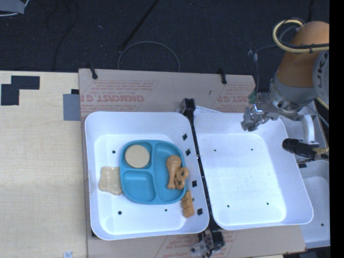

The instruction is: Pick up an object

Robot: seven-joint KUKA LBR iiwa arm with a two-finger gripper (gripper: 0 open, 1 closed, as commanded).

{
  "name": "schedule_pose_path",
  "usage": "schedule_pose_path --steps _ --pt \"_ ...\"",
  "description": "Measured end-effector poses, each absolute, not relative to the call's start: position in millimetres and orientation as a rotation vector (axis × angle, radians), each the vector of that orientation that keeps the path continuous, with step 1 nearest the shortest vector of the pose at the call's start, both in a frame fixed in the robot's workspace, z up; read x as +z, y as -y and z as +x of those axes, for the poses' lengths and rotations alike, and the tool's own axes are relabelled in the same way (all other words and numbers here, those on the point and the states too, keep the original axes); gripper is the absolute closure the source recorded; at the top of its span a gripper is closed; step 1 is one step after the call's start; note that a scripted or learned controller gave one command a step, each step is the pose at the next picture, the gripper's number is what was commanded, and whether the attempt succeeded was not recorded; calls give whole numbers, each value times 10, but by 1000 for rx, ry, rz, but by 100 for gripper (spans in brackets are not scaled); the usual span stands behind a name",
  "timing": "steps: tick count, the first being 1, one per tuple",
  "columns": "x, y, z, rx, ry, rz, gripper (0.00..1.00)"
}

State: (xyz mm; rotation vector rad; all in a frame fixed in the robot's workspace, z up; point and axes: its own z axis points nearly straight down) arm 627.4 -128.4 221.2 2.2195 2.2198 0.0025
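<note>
A blue divided plate lies in the left bin. On it rest a round tan biscuit and a brown pretzel-like piece. A pale bread slice lies just left of the plate on the bin floor. A small brown chunk sits off the plate's lower right corner. My gripper hangs over the far left corner of the right bin, well away from all the objects. Nothing shows beneath it.
A black divider runs between the two bins. The bins rest on a cardboard sheet. A black fitting sits at the right bin's right rim. Cables lie on the dark floor behind.
</note>
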Motion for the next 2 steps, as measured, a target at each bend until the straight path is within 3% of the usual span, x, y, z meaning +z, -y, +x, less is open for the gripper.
schedule_pose_path --steps 2 --pt "2179 213 6307 -2 -2229 2220 100"
